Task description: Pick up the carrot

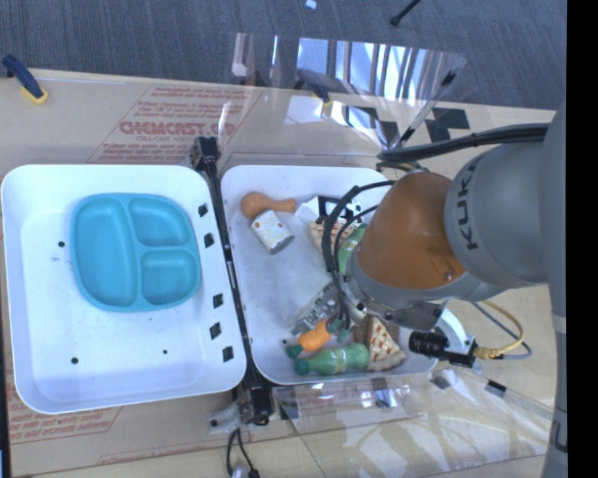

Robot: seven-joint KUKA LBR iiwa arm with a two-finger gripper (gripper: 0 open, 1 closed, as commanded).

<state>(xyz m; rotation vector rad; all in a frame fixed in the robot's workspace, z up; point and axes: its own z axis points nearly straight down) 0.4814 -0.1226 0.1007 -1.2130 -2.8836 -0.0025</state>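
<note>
The carrot (316,339) is a small orange piece with a green top. It lies near the front edge of the right bin (279,287), against a green vegetable-shaped toy (335,359). My gripper (324,319) reaches down from the grey arm with its orange band (404,242). Its metal tip is right over the carrot and touching or almost touching the upper side. The arm hides the right half of this bin.
A pizza-slice toy (382,343) lies just right of the carrot. A drumstick toy (264,205) and a white cube (271,232) sit at the back of the right bin. The left bin (30,267) holds a blue divided plate (137,250).
</note>
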